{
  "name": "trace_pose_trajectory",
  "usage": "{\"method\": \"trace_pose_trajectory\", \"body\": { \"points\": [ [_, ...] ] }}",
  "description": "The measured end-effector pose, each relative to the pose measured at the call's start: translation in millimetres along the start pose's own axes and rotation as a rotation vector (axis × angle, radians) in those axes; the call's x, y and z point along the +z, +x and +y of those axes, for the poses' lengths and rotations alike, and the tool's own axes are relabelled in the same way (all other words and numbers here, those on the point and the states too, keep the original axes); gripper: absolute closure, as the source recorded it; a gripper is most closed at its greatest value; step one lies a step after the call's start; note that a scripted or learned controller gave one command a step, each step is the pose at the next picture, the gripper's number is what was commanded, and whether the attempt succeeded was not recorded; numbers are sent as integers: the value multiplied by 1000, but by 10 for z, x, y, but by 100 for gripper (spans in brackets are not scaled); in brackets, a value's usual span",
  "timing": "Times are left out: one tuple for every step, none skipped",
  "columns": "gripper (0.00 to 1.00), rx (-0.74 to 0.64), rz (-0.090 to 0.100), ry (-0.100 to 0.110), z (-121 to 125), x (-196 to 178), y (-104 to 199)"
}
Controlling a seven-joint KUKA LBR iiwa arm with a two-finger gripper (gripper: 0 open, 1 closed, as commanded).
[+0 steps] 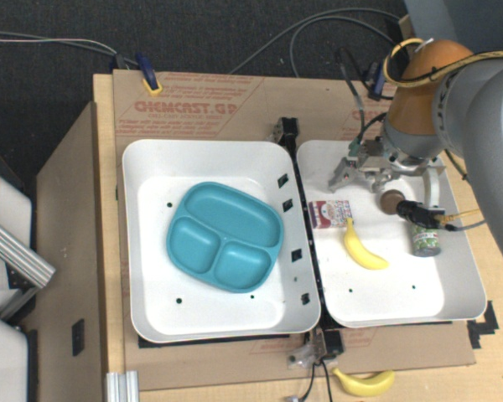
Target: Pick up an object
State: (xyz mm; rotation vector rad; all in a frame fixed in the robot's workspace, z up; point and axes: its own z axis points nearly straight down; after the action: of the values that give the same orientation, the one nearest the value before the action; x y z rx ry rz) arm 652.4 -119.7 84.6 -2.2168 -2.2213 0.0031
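Bins: two white, side by side; left bin [142, 224], right bin [453, 283].
Left bin contents: one teal divided plate [225, 236], three compartments.
Right bin contents: one yellow banana [362, 248], curved, near centre; one small red-and-white packet [329, 213] touching the banana's upper end; one small green-labelled can [425, 241] at right.
Outside bins: second banana [365, 382] at bench front edge.
Gripper [377, 174]: low over right bin's far end, apart from the banana; jaw state cannot be told.
Arm [461, 90]: overhangs right bin's far corner.
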Motion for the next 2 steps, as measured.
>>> {"method": "trace_pose_trajectory", "body": {
  "points": [
    [100,-1,0,-4,13,-126,5],
    [100,0,-2,-11,80,-768,26]
  ]
}}
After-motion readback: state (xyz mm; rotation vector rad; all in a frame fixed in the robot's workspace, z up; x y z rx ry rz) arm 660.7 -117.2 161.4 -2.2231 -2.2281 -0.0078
